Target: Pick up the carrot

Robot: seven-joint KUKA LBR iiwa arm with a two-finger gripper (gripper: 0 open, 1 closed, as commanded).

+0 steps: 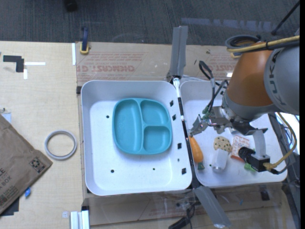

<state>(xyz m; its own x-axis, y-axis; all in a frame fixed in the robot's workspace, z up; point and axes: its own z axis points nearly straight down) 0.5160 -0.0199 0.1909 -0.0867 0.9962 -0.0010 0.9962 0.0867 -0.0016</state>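
just above the carrot point(196, 149), jaws apart.

We see the arm point(267, 75) reaching in from the right side of the view, above the right-hand part of the bench; its grey casing bulks at the right edge, and the orange band point(250, 78) sits just below it, rounded and tilted toward the bench's near left; dark cables loop around the wrist and trail along its left side; below the band the wrist narrows into a grey metal assembly pointing down and to the left; the gripper point(198, 126) hangs at the end of it, low over the bench; we cannot make out from this slanted view how its slender metal parts are set.
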